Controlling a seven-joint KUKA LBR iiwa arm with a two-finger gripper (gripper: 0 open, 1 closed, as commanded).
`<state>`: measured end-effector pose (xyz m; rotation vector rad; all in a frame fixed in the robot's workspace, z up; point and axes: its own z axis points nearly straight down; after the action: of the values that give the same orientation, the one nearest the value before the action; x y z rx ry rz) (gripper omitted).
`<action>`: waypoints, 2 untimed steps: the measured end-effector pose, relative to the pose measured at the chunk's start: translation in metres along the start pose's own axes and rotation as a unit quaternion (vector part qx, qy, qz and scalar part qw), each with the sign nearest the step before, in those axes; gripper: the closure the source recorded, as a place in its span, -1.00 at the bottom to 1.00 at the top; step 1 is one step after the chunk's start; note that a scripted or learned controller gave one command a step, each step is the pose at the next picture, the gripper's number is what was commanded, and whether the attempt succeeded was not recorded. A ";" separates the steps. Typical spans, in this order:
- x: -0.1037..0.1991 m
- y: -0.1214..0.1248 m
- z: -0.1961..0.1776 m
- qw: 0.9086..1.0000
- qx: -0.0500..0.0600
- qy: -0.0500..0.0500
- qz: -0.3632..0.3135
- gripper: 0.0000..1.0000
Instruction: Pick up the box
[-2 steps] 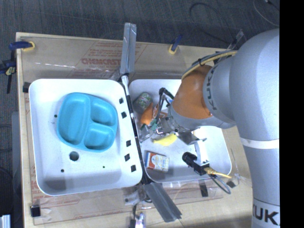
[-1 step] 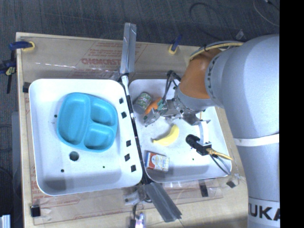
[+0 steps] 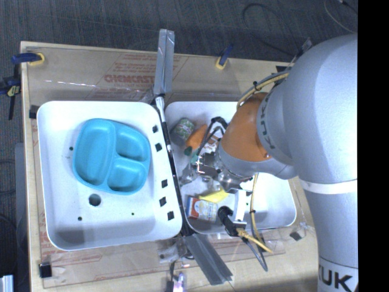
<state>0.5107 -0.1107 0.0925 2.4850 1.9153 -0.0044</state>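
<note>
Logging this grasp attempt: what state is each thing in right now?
box: lying flat in the right bin, not lifted
blue tray: upright, open side up, in the left bin
green can: on its side
end effector: low over the right bin's clutter

Sky-blue divided tray (image 3: 113, 156) in a white bin (image 3: 61, 218). Orange-and-white box (image 3: 202, 208) beside something yellow (image 3: 213, 195). Grey arm (image 3: 316, 108) banded orange (image 3: 243, 135).

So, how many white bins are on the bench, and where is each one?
2. The left bin holds a blue divided tray. The right bin holds the small items, with the arm over it; more items may be hidden beneath.
</note>
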 end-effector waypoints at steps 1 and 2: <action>0.018 0.056 0.000 1.000 -0.001 0.000 0.018 -1.00; 0.020 0.054 -0.009 1.000 0.002 0.001 0.014 1.00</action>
<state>0.5685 -0.1051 0.1016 2.5163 1.8826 -0.0063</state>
